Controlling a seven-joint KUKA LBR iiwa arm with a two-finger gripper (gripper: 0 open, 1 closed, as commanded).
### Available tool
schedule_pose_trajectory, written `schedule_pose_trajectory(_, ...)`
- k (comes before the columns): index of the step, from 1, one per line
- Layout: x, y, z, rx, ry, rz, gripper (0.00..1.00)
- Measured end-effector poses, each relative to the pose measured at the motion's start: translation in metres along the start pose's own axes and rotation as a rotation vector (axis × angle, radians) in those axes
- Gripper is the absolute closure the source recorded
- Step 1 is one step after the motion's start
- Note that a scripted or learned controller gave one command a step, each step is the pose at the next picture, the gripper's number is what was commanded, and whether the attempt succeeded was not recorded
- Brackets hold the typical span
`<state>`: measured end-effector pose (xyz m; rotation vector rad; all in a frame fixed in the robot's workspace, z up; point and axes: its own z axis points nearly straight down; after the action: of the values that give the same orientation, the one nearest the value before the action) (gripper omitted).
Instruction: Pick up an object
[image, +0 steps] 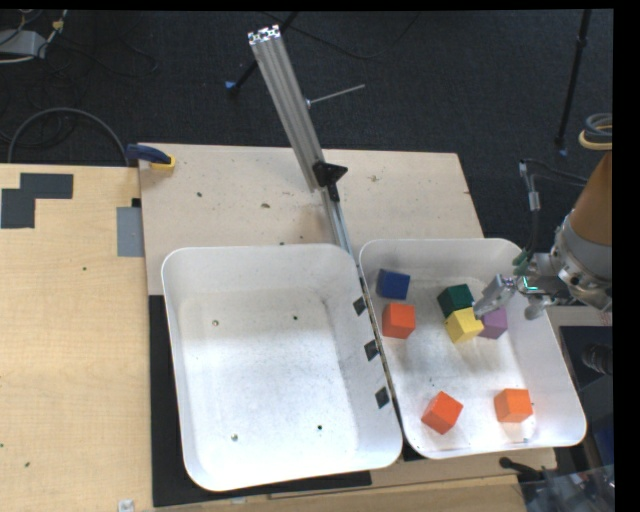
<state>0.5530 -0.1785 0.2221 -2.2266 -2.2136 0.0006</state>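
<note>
Holding seven cubes: right bin (560, 385); tool (497, 296) beside purple cube (494, 324).

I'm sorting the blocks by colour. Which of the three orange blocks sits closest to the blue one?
The orange block right below the blue block, by the right bin's left wall. The other two orange blocks lie near its front edge.

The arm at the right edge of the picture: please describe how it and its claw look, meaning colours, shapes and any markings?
The arm has an orange-brown rounded section above a grey cylindrical wrist. The claw is pale grey metal, slim and angular, with a small teal-green spot near its base. Finer markings and cables on it are too small to tell.
</note>
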Motion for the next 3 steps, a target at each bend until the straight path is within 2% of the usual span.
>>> schedule_pose_trajectory(1,0.015,0.011,0.053,0.006,0.001,-0.008,0.00)
schedule_pose_trajectory(2,0.000,-0.002,0.100,0.007,0.001,-0.004,0.00)
schedule_pose_trajectory(3,0.075,-0.061,0.130,-0.007,-0.005,-0.006,0.00)
